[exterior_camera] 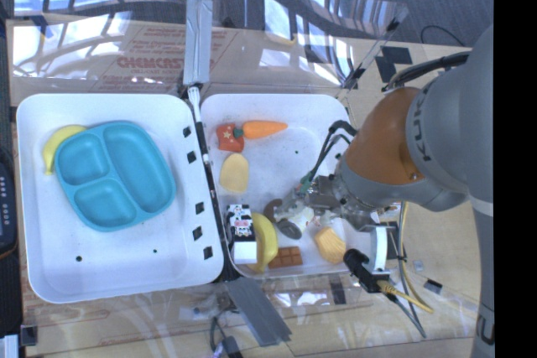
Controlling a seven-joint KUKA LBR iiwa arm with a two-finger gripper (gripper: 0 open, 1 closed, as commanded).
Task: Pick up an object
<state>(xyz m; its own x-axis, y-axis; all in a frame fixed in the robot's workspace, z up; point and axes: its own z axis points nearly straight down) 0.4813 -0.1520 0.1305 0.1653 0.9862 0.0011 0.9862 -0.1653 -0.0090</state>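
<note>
The gripper (289, 218) is lowered into the right bin (277, 101) at about five o'clock of its floor, over a small pale object (304, 216) just beside a banana (267, 237); whether its fingers are apart or together cannot be told. No item is seen lifted, so the pick appears unfinished, with carrot (264, 129), strawberry (230, 137) and yellow cheese wedge (330, 245) lying free

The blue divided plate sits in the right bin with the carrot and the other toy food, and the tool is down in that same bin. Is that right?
Not quite. The camera view shows the blue divided plate in the left bin, partly over a yellow banana. The carrot and the other toy food are in the right bin, and the tool is down in that right bin.
</note>
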